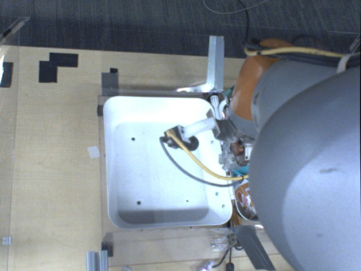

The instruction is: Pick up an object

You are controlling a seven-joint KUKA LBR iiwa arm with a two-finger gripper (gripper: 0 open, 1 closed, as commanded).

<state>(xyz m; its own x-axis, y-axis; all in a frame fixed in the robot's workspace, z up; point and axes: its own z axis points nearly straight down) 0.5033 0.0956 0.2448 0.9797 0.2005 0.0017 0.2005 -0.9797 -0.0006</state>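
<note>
The hand [228, 149], its state beyond our telling, hangs by the white bin's [110, 168] right rim; a brown object [245, 201] lies just below it in view, partly under the arm.

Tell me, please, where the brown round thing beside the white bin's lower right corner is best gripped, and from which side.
Grip the brown round thing across its curved left rim, coming straight down, I would judge: that rim is all that shows, and the grey arm hides the rest, so its full shape is uncertain.
</note>
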